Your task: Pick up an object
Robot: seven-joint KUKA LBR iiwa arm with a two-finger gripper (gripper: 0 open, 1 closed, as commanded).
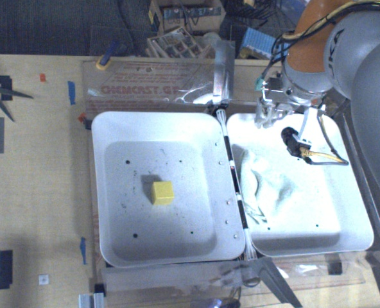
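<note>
Two-finger gripper (267,115), its opening indiscernible, is hovering over the shallow white right bin (350,236), well apart from the small yellow cube (163,192); descending here is risking an empty grasp.

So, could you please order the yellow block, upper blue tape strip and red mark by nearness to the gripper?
From the gripper:
1. yellow block, in the left bin.
2. upper blue tape strip, bench, further left.
3. red mark, farthest left.

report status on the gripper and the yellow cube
Gripper over far-left corner of right white bin. Small yellow cube sits in left white bin, apart from gripper. Nothing on or beside cube.
</note>
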